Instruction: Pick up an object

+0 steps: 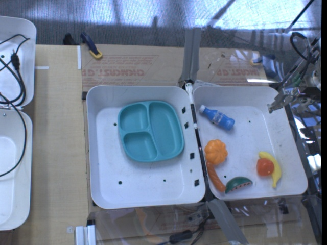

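Since the gripper (278, 103), its opening impossible to tell, hangs at the rim, the bottle (217, 116) and tomato (264, 167) lie beyond; descending here risks striking the bin (245, 137) wall.

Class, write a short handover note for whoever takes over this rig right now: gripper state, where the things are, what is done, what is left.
Gripper: at the right bin's upper right edge, holding nothing visible; open or shut cannot be told.
Right bin: blue bottle upper left, pumpkin left of centre, carrot below it, watermelon slice near the front wall, tomato touching the banana at right.
Left bin: teal divided plate, nothing on it.
Done: nothing picked up.
Left: choose an object, descend, grasp, lift.
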You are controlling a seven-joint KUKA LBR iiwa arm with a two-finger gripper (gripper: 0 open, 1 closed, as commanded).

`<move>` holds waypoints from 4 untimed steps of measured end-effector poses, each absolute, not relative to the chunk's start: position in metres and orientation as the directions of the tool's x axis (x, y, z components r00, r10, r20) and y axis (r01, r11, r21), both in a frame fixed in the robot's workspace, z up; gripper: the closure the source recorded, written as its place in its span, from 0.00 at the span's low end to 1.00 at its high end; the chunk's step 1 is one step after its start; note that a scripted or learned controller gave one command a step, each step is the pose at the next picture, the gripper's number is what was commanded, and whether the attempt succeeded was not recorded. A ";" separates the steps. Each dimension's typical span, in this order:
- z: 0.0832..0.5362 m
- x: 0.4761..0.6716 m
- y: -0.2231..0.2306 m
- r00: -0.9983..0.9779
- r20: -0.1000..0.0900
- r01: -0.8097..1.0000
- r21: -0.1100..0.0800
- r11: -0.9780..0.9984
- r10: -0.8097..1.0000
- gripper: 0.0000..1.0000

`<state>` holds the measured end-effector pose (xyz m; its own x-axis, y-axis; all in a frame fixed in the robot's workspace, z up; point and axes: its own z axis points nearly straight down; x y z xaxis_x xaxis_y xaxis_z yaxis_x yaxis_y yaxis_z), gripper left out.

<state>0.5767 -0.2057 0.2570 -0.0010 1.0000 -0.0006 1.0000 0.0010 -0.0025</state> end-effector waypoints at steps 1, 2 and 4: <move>0.265 0.577 -0.206 -0.003 -0.002 1.000 -0.004 0.003 1.000 1.00; 0.293 0.570 -0.191 -0.004 -0.001 1.000 0.000 0.004 1.000 1.00; 0.277 0.632 -0.134 -0.003 -0.001 1.000 -0.002 0.003 1.000 1.00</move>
<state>0.6323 -0.1338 0.2770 -0.0031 1.0000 -0.0014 1.0000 0.0031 -0.0023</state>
